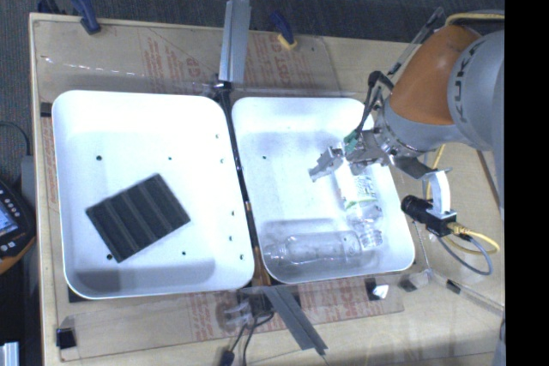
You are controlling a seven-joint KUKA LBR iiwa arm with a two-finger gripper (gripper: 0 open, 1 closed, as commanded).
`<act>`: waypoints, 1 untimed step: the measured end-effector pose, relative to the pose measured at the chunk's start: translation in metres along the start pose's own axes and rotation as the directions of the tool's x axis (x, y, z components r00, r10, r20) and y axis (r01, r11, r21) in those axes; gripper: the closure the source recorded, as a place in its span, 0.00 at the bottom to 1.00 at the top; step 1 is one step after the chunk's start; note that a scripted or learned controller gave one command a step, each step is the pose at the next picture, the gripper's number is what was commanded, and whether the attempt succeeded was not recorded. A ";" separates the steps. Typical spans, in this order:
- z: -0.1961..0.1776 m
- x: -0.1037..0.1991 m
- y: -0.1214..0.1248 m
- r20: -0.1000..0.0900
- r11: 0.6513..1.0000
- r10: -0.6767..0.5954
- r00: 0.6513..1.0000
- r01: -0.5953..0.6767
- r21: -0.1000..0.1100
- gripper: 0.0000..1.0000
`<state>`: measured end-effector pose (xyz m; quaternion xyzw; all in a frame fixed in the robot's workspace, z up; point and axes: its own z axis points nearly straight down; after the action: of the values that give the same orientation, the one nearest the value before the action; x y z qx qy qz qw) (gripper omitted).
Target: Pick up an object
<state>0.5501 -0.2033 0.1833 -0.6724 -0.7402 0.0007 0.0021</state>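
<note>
My gripper [328,161] hangs over the middle of the right bin [257,129], reaching in from the right. Just to its right and toward the front lies a small clear plastic bottle [360,195] with a white and green label, along the bin's right wall. The gripper is at that bottle's far end; I cannot tell whether it touches. A larger clear bottle [310,249] lies on its side along the front wall. A black ribbed slab [137,216] lies flat in the left bin [77,120].
The two bins meet at a dark divider [238,184] with a grey metal bar [233,39] behind it. Blue clamps [84,10] sit at the bench's back edge. A grey bracket [296,326] juts out at the front.
</note>
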 end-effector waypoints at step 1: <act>-0.022 -0.003 -0.028 -0.001 0.996 0.088 0.996 -0.088 0.001 0.00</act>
<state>0.5222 -0.2091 0.2054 -0.7045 -0.7097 0.0008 0.0025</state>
